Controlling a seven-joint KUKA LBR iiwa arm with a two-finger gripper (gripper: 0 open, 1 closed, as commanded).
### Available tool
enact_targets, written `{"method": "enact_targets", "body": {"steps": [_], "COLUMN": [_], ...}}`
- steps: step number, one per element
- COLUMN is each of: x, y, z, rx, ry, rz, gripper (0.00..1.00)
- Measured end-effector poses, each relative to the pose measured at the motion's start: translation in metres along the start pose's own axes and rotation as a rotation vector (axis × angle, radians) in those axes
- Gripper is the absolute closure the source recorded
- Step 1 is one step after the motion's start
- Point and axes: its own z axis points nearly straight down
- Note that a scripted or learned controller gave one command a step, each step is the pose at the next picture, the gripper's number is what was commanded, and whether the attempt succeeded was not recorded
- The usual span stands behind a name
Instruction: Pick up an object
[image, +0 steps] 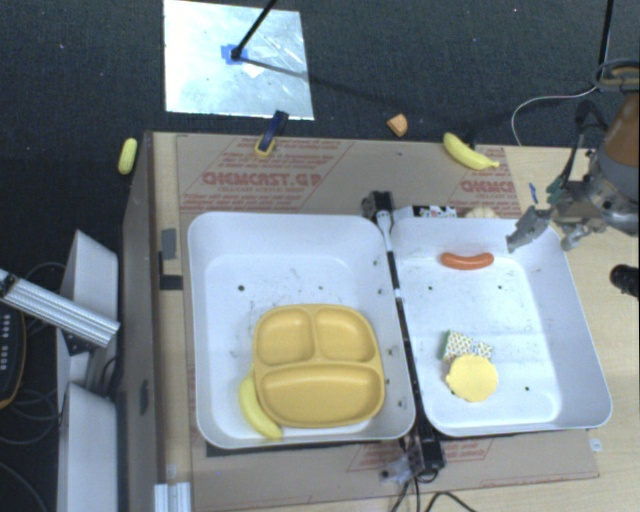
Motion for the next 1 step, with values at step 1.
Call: {"method": "enact_targets", "body": {"steps": [1], "x": [0.0336], "y": [-0.0323], "z": [0.0240], "rx": [0.002], "ry": [0.001], "rz": [-0.002], "gripper": [0.00]}}
